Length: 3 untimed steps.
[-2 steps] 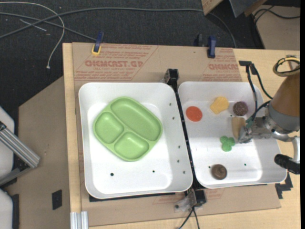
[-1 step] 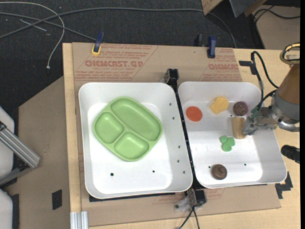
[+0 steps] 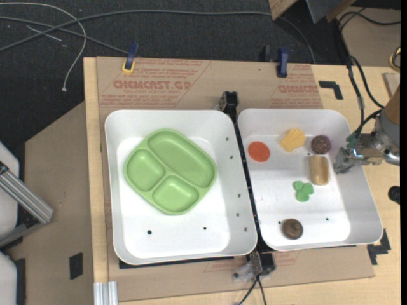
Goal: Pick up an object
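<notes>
The right bin (image 3: 356,224) holds several small items: a red-orange disc (image 3: 258,151), a yellow piece (image 3: 292,139), a dark purple round thing (image 3: 320,145), a tan cylinder (image 3: 318,169), a small green item (image 3: 303,190) and a brown ring-shaped piece (image 3: 292,228). My gripper (image 3: 348,156) hangs over the bin's right side, just right of the tan cylinder and the purple round thing. Nothing can be seen held in it.
The left bin (image 3: 127,234) carries a green divided plate (image 3: 170,170). A black clamp (image 3: 228,100) sits between the bins at the back, and blue clips (image 3: 282,62) pin the cardboard sheet. Cables trail along the right side.
</notes>
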### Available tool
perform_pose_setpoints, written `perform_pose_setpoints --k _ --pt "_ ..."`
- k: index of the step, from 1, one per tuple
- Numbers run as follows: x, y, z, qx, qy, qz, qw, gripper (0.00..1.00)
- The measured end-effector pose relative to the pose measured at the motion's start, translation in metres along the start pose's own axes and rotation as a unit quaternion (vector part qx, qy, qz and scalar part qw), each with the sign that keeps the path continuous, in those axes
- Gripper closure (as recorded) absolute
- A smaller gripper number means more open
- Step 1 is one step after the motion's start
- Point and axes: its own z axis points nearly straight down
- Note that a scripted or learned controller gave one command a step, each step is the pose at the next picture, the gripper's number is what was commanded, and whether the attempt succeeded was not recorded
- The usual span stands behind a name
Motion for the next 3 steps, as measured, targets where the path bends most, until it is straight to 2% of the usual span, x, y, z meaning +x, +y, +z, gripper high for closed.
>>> perform_pose_setpoints --k 1,3 --pt "-0.005 0.010 -0.058 -0.001 -0.001 0.000 1.0000 1.00" --pt "0.090 0.043 -0.049 0.002 0.001 -0.002 1.0000 1.00"
